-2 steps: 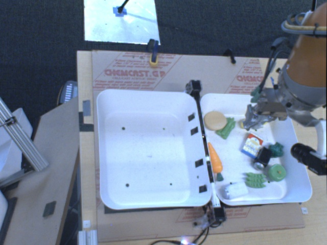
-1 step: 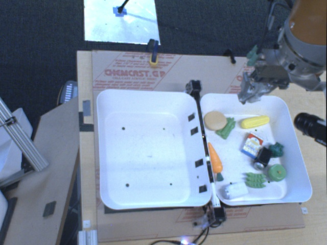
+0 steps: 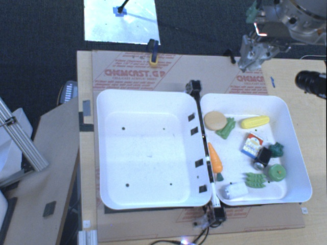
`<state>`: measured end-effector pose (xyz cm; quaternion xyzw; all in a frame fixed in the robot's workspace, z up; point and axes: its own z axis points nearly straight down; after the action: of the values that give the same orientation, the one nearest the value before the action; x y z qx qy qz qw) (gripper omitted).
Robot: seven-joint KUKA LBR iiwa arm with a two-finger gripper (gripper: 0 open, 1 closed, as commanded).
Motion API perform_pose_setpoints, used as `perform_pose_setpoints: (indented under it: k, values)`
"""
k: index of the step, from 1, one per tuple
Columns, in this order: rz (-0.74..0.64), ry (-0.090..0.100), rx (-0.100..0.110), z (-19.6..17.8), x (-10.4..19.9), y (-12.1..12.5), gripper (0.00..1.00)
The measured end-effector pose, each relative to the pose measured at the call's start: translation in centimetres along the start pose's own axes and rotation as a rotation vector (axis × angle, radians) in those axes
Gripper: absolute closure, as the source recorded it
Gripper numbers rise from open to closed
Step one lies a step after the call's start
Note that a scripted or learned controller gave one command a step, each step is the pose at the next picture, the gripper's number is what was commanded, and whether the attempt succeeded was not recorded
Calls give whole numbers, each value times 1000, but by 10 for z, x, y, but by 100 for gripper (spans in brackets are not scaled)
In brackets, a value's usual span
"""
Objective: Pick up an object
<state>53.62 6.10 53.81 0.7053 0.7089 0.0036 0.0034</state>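
Our end effector point(image 3: 250, 60) hangs above the tabletop point(image 3: 214, 68) behind the right bin point(image 3: 294, 131), well apart from everything in it, and we cannot tell how it is set from this slant. Nothing is held that we can see. The candidates all lie in the right bin: a tan bun point(image 3: 215, 120) touching a green piece point(image 3: 226, 128), a corn cob point(image 3: 255, 121) near the far wall, a carrot point(image 3: 215, 160) along the divider, a small box point(image 3: 252, 145) beside a dark can point(image 3: 262, 158), a green disc point(image 3: 277, 173), a green leafy piece point(image 3: 254, 180) and a white cup point(image 3: 235, 190) at the near wall. The left bin point(image 3: 148, 152) offers no target. We judge this the approach step, with no descent begun. Next we would need to travel over the right bin and pick something standing free; the corn cob looks the easiest, while the box and can sit too close together for a clean grip.
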Motion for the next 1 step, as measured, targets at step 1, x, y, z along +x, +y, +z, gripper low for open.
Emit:
perform_pose_setpoints:
  k: [1]
  values:
    - [5, -2, 5, 6, -14, 111, 100]
